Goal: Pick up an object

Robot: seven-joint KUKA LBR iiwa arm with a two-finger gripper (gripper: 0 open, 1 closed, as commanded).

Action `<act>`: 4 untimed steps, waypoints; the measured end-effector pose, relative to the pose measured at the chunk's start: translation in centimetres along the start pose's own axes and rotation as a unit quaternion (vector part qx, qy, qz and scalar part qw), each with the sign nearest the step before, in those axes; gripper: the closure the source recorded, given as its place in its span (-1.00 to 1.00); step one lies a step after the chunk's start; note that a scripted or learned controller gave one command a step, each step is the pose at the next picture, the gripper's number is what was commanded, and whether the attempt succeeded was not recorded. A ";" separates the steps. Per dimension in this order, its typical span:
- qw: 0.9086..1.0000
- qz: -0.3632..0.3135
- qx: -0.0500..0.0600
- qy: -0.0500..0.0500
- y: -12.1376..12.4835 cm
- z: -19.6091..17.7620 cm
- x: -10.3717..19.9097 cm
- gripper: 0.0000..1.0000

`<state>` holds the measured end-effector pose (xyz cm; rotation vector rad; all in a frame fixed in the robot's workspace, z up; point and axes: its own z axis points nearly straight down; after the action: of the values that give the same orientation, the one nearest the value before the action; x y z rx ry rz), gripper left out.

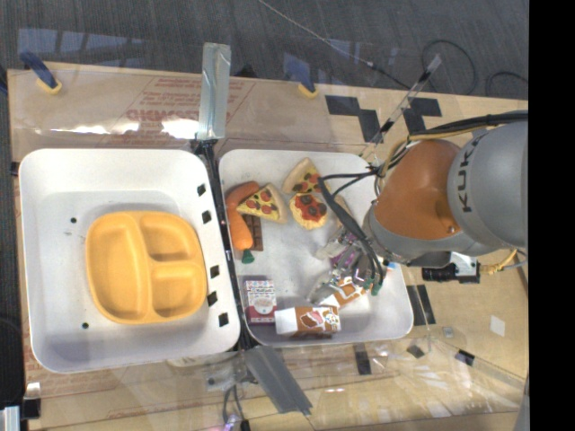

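The arm's gripper [346,272] hangs low over the right bin [287,268], where toy foods lie scattered: two pizza slices [262,202] [308,206] near the far wall, a carrot [241,227] along the left wall, a small carton [260,298] and a brown-labelled bottle [308,321] at the near edge. Whether it grips anything cannot be told. The left bin [54,330] holds a yellow divided tray [144,266].
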<state>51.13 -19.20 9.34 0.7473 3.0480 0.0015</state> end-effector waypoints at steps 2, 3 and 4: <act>1.000 -0.001 0.000 0.000 8.9 0.0 -7.3 -1.00; 0.996 -0.093 0.001 -0.001 3.4 -4.4 -10.6 -1.00; 0.999 0.048 0.001 0.002 6.8 -0.8 -11.8 -1.00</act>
<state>64.73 -18.60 10.13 0.8948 3.0120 -0.0014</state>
